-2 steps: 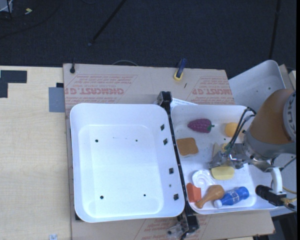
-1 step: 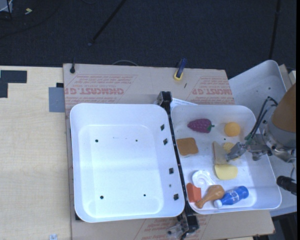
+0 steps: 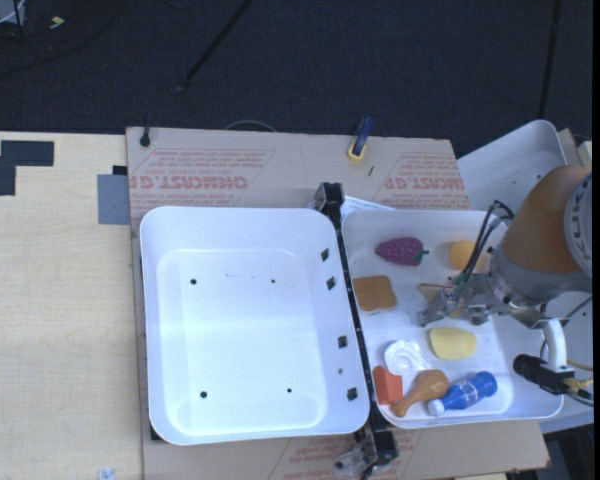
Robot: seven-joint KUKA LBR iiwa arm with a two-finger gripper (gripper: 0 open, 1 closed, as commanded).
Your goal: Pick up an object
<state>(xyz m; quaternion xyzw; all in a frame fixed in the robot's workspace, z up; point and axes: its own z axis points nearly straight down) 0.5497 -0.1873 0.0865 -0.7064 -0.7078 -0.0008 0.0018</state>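
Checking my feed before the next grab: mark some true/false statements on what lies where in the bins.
1. The purple grapes lie in the right bin. True.
2. The blue bottle lies in the left bin. False: right bin, near its front edge.
3. The claw hangs over the right bin. True.
4. The chicken drumstick touches the grapes. False: they lie at opposite ends of the bin.
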